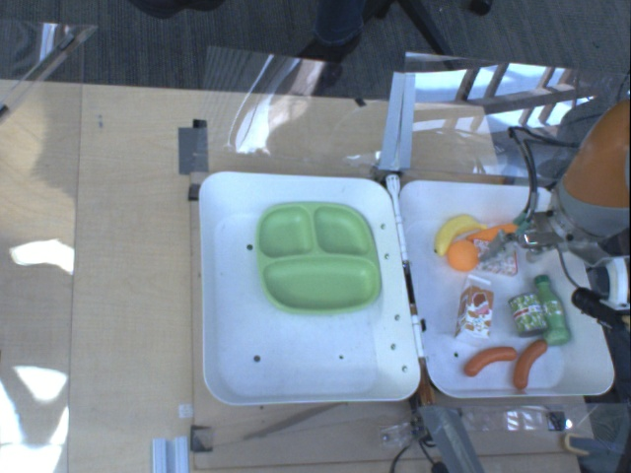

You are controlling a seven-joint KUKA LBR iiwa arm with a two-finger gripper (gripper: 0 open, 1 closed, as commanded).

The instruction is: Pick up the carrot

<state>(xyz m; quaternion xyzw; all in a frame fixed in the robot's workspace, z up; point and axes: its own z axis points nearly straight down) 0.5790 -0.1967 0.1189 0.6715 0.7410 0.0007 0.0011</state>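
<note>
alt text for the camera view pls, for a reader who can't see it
Overhead view of two white bins: the left bin holds a green divided plate; the right bin holds a banana, orange, carrot, green bottle, snack packets and two sausages. The grey-and-orange arm reaches in from the right.

Just the one camera here, sitting fixed up above the tabletop [118,264] and looking down at a slant, so the far side is running along the top of the frame. It's hanging back enough to be taking in both white bins, the left bin [227,363] and the right bin [582,377]. The arm [601,180] is poking in from the right.
</note>
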